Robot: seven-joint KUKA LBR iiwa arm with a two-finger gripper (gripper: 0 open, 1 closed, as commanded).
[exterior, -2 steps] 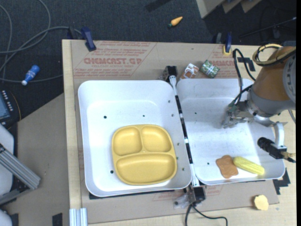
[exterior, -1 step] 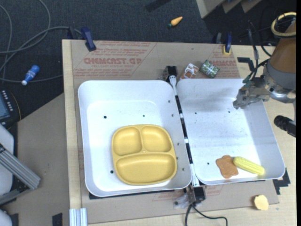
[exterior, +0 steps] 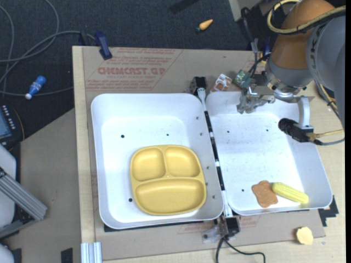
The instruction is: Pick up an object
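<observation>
Two shallow white bins sit side by side on a worktop. The left bin point(exterior: 109, 125) holds a yellow divided plate point(exterior: 167, 179), lying flat. The right bin point(exterior: 247, 147) holds a toy corn cob point(exterior: 289, 192) touching a brown cookie-shaped piece point(exterior: 265, 194) near its front edge. The gripper point(exterior: 249, 103) hovers at the bin's far edge, well apart from them; whether its jaws are open cannot be told. The corn looks light, stiff and smooth, probably best pinched across its middle.
</observation>
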